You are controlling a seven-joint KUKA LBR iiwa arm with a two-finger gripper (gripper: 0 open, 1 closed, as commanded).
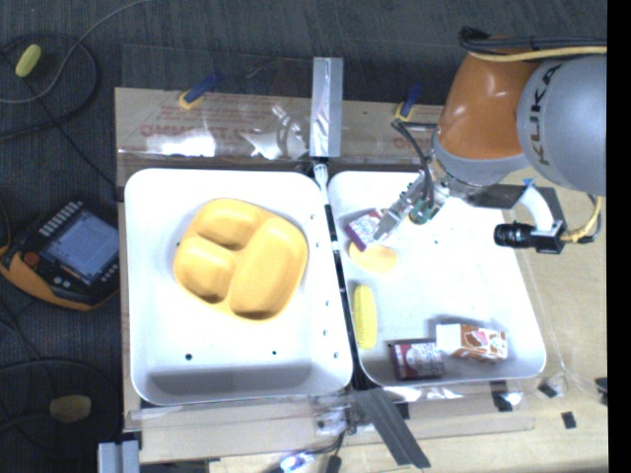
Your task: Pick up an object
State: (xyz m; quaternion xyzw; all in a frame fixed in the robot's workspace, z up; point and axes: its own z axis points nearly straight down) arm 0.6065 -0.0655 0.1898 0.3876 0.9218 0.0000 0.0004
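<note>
Gripper (394, 217): state unclear, tip beside packet.
Packet (363, 229): right bin's far-left corner, against wall.
Risk: wall (335, 254) blocks a finger; packet slides or tips onto yellow disc (375, 258).

A small purple-and-white packet (363, 228) lies tilted in the right bin's (513, 294) upper-left corner.

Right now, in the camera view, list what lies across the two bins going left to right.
Yellow bread-shaped toy → toy corn cob → dark red can → small white and orange carton.
</note>
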